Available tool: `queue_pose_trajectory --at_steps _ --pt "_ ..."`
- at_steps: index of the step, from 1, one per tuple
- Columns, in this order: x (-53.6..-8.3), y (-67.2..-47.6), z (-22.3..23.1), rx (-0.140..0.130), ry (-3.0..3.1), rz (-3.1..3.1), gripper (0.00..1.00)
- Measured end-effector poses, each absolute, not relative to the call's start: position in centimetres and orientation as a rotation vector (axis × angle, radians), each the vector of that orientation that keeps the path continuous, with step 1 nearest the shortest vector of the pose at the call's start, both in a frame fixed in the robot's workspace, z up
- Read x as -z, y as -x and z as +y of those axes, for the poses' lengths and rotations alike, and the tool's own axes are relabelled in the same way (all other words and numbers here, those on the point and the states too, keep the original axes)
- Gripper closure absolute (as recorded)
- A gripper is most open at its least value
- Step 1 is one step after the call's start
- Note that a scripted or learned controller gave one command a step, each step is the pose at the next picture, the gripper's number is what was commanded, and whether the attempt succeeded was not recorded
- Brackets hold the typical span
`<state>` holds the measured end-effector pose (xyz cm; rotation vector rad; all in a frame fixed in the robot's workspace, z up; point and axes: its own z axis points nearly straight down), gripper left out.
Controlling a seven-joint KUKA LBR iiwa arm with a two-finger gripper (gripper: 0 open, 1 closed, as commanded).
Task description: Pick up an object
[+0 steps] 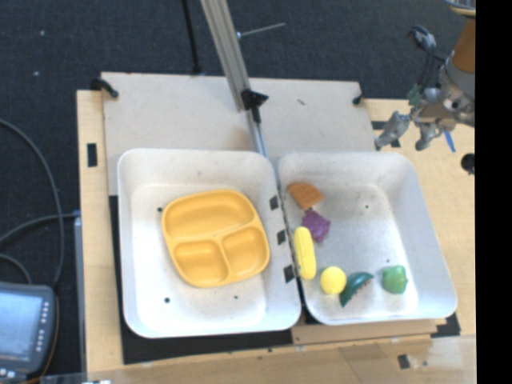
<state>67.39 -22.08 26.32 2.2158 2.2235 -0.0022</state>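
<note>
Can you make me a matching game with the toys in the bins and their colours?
Things:
1. tray
2. corn
3. grapes
4. bread

Colours and places:
A. purple, right bin
B. orange-brown, top of right bin
C. yellow, against right bin's left wall
D. yellow-orange, left bin

Pairs: 1-D, 2-C, 3-A, 4-B

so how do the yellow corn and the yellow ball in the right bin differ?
The corn is elongated, lying lengthwise along the bin's left wall; the ball is round and compact. The corn shows a ribbed surface, while the ball looks smooth. The corn lies beside the purple piece, the ball beside the dark green piece. Both are yellow and in the right bin.
</note>
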Motion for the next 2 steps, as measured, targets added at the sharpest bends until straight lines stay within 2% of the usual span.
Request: queue_pose_trajectory --at_steps 1,2 --pt "-26.3 -67.4 -22.1 0.004 -2.215 2.225 0.0" --pt "-20.2 -68.0 -22.1 0.006 -2.216 2.229 0.0"
